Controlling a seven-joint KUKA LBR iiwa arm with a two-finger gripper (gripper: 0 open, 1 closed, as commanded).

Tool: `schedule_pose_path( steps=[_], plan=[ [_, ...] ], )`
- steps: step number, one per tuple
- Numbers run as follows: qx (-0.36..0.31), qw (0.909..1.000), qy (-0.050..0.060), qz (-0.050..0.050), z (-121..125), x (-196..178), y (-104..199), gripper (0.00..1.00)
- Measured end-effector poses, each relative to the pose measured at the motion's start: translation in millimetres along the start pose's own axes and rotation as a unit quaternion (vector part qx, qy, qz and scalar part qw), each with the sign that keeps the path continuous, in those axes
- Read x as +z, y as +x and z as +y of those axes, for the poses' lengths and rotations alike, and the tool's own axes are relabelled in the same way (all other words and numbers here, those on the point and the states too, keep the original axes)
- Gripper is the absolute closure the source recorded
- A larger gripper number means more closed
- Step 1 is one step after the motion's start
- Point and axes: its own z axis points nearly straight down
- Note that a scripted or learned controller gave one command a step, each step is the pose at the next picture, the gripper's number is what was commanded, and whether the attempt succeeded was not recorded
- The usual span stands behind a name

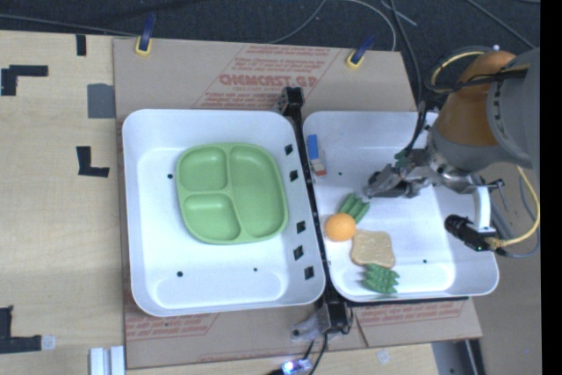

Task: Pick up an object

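Grey arm (492, 123) with orange band reaching in over right shallow white bin (439, 277). Left white bin (149, 277) bearing green sectioned plastic plate (232, 192). Gripper (379, 184) low beside green leafy toy (354, 207); grip unreadable. Nearby: tan bread slice (372, 248), orange ball (340, 227).

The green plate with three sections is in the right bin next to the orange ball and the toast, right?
Not quite. The camera view shows the green plate alone in the left bin. The orange ball and the toast are in the right bin.
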Motion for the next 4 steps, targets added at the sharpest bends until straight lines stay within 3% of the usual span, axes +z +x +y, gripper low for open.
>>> schedule_pose_path(
  steps=[3, 4],
  plan=[
    [0.000, 1.0000, 0.001, 0.001, 4, -153, -9, 1.00],
    [-0.001, 1.0000, 0.004, 0.002, -4, -139, 42, 1.00]
  ],
)
